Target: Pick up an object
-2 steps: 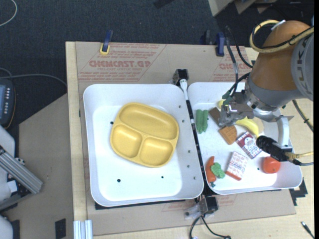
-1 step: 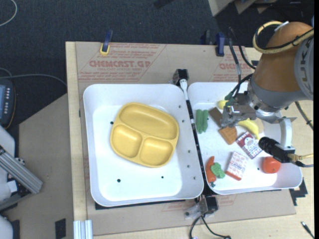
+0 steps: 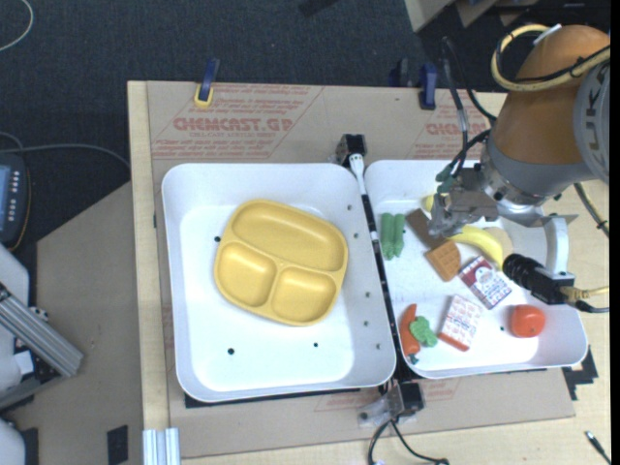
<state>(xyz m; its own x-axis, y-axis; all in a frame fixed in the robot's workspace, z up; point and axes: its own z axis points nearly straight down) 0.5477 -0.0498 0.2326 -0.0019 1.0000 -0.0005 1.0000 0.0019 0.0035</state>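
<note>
My gripper reaches down into the right bin near its upper middle, just above a brown cracker-like block and beside a yellow banana. A dark brown piece lies just left of it. The bin also holds a green vegetable, a carrot with a green top, two small red-and-white packets and a red tomato. The arm's body hides the fingertips.
The left bin holds a yellow divided tray. A black cable-borne part hangs by the arm over the right bin. Clamps and a black bracket sit at the bench's back edge.
</note>
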